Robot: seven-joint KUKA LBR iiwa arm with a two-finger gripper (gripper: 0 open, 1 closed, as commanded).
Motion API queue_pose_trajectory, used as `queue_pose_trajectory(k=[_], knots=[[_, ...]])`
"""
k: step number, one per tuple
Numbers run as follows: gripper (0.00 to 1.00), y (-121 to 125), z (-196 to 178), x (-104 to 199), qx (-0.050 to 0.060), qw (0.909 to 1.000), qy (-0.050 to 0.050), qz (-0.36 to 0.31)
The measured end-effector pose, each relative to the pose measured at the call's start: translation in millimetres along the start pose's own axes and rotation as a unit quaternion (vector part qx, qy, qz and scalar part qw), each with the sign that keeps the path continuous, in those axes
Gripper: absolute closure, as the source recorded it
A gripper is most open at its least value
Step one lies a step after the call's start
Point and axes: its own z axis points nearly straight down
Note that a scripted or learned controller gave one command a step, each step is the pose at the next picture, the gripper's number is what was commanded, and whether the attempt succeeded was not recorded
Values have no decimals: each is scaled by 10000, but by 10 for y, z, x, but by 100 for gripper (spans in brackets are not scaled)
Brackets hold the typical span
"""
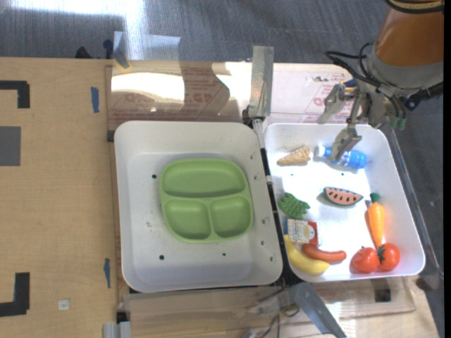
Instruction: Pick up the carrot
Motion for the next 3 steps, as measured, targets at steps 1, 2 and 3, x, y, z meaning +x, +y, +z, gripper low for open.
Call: queue_pose_trajectory(k=[1, 2, 3], knots=[[0, -612, 454, 529, -4, 9929, 27, -1189], [0, -994, 1576, 606, 17, 9903, -31, -1389], [0, -1282, 1671, 845, 6, 9858, -15, -1680]])
